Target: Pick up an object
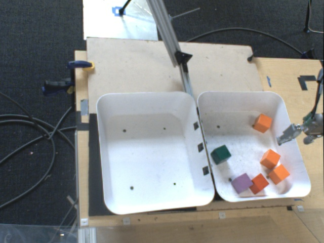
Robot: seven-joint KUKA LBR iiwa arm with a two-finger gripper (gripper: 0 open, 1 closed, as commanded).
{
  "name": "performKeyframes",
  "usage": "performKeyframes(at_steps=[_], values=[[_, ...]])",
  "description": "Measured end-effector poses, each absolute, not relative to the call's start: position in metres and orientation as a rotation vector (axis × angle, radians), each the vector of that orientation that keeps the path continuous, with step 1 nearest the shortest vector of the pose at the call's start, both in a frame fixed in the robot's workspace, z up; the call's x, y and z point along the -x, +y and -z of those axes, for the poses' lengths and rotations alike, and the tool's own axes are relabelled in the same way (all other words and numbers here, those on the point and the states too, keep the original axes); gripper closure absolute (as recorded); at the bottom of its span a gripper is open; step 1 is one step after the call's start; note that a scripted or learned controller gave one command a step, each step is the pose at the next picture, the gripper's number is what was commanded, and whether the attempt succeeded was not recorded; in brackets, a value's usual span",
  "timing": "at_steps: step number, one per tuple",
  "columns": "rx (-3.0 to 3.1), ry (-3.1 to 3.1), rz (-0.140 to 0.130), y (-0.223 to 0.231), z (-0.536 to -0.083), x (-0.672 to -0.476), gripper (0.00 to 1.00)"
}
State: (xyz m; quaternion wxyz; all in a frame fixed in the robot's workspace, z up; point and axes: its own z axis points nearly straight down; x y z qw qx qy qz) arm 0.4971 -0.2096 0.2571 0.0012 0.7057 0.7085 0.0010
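Nearest the camera, along the front wall of the right bin (296, 191), lies a tight cluster: a purple cube (242, 183) touching a red-orange cube (259, 183), with two orange cubes just behind, one (279, 174) toward the right wall and one (270, 159) a little further back. A dark green cube (220, 154) sits apart from these, near the divider side of the same bin. A lone orange cube (262, 123) rests further back, well apart from the cluster. The left bin (109, 135) stands beside it on the tabletop (136, 65).

The claw (289, 134) hangs at the right rim of the right bin, at the frame's edge, between the lone orange cube and the front cluster. It is too small and too cut off to tell whether it is spread or pressed together. Nothing is seen between its tips.

Further back, a blue clamp with a yellow tip (80, 65) grips the tabletop's left corner, and a metal pole (164, 22) slants away to the rear.

Assessment: the pick is not done. All six cubes rest on the bin floor. Remaining work, by judgement: choose a cube, move over it, descend, close and lift. The isolated cubes look the easier targets; the clustered ones risk a fouled grasp.
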Motion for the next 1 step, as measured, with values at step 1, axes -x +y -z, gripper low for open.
performKeyframes(at_steps=[1], values=[[-2.223, 2.227, 0.004, -0.2138, -0.1216, -0.4941, 0.0]])
